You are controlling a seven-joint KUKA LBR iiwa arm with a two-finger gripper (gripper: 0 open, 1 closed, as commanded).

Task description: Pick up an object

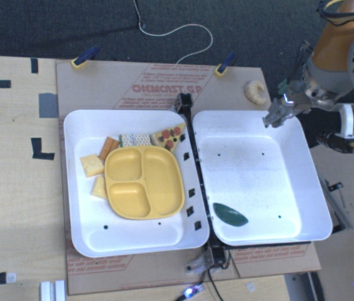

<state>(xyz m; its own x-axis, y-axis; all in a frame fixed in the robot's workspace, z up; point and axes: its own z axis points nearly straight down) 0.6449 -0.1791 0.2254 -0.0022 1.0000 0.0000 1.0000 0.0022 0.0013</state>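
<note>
Gripper [277, 116] at right bin's [309, 168] far rim; grip state indeterminate. Green object [230, 215] lies well below-left; arm should centre overhead before descending.

Two shallow white bins sit side by side on a cardboard sheet [164, 89] printed with red lettering, the left bin [76, 168] touching the right bin [309, 168] along a black divider. Blue-and-yellow clamps [85, 56] hold the sheet's far edge (a second one [225, 62] further right). A white cable [177, 31] loops across the dark floor.
</note>
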